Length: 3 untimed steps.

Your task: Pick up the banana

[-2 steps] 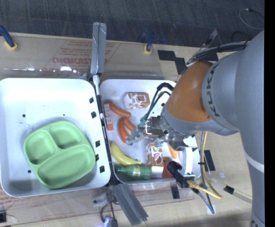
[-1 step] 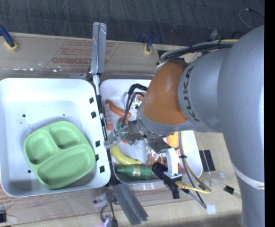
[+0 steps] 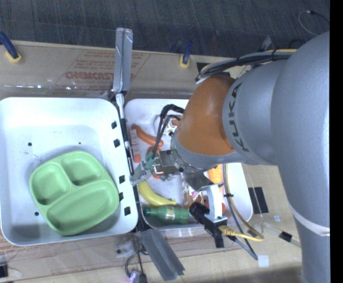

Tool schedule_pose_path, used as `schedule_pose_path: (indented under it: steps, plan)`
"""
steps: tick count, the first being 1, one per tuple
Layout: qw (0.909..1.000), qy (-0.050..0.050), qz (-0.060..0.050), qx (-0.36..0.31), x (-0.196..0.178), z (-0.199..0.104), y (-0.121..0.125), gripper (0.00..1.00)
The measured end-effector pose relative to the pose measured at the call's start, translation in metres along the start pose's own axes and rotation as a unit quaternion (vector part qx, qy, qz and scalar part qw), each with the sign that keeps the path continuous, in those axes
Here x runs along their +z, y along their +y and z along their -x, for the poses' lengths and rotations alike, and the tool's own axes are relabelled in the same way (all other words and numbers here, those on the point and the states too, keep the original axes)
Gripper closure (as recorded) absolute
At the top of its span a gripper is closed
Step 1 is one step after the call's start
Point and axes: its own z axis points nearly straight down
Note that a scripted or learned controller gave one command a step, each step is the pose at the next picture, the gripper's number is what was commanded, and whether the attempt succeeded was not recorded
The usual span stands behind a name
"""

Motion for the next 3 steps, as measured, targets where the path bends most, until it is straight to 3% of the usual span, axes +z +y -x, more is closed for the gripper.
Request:
schedule_pose_path:
  steps: [1,2,3]
  plan:
    - [1.0000,0.000,0.000,0.000,0.000,0.000,0.000,0.00]
    - [0.9962,-0.001,0.001,-0.087,-0.040,0.022,0.014,0.00]
    - [0.9896,-0.001,0.000,-0.144,0.000,-0.052,0.004,0.00]
